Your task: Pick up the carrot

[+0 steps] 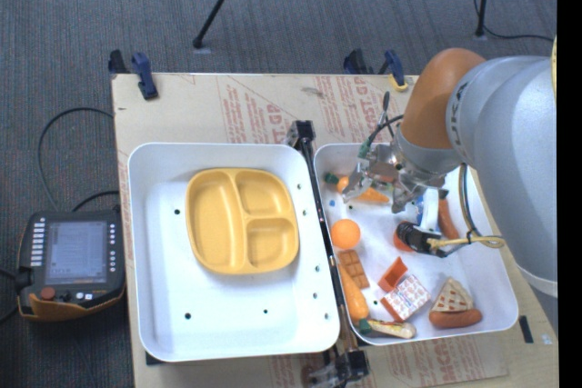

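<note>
The carrot is a small orange piece with a green end, lying at the back left of the right bin. My gripper is down in that bin, directly over the carrot and covering its middle. Whether it touches the carrot cannot be made out. The grey arm with its orange band comes in from the right and hides the bin's back right part.
Near the carrot lie an orange ball, a brown waffle piece, a long orange stick, a red box, a pizza slice and sausages. A yellow divided plate sits in the left bin.
</note>
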Robot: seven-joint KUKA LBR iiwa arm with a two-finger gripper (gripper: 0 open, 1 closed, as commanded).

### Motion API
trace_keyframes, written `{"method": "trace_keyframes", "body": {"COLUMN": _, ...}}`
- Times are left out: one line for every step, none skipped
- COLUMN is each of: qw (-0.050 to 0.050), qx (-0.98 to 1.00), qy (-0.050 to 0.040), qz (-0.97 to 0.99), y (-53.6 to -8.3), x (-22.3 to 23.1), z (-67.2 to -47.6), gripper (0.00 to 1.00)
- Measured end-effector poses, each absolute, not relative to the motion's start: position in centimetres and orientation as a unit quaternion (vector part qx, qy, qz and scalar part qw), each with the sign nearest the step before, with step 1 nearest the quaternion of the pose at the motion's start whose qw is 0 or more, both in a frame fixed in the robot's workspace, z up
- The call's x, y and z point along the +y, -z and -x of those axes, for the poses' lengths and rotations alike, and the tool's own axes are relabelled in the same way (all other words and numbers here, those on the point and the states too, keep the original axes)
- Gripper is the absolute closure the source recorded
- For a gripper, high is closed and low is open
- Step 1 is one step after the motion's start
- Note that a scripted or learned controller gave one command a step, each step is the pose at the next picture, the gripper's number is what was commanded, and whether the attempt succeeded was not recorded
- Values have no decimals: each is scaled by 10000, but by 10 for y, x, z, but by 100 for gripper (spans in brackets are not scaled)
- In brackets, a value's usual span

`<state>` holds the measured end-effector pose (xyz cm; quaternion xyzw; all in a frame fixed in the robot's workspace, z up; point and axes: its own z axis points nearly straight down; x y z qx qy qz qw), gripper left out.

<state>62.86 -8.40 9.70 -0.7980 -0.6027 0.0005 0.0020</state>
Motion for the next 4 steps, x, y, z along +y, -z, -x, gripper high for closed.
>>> {"method": "trace_keyframes", "body": {"qw": 27, "qx": -6028, "qy": -3, "qz": 7979, "y": -107, "x": -84, "z": -629, "gripper": 100}}
{"method": "trace_keyframes", "body": {"qw": 27, "qx": -6029, "qy": -5, "qz": 7978, "y": -107, "x": -84, "z": -629, "gripper": 0}}
{"method": "trace_keyframes", "body": {"qw": 6, "qx": -5430, "qy": -3, "qz": 8397, "y": -87, "x": -94, "z": -638, "gripper": 0}}
{"method": "trace_keyframes", "body": {"qw": 9, "qx": -5446, "qy": -6, "qz": 8387, "y": -97, "x": -94, "z": -638, "gripper": 100}}
